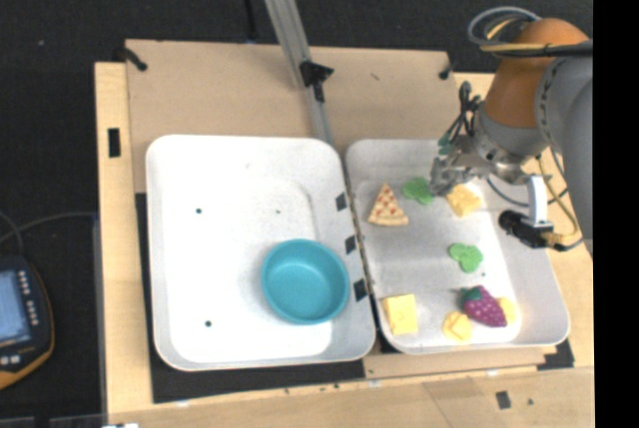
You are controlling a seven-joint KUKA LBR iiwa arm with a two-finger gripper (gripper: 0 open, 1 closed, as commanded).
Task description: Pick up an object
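Near edge of right bin: yellow block at the near-left corner; beside it to the right a small yellow piece, then purple grapes touching another yellow bit. Further up, a green piece lies alone mid-bin. Pizza slice sits towards the bin's left wall, a green leafy piece just beside it to the right. Yellow chunk near the far right side.

Gripper down low over the far part of the right bin, between the leafy piece and the yellow chunk, close to both. Grip state: cannot tell; nothing seen held.

Left bin: blue bowl, upright, near the front right corner
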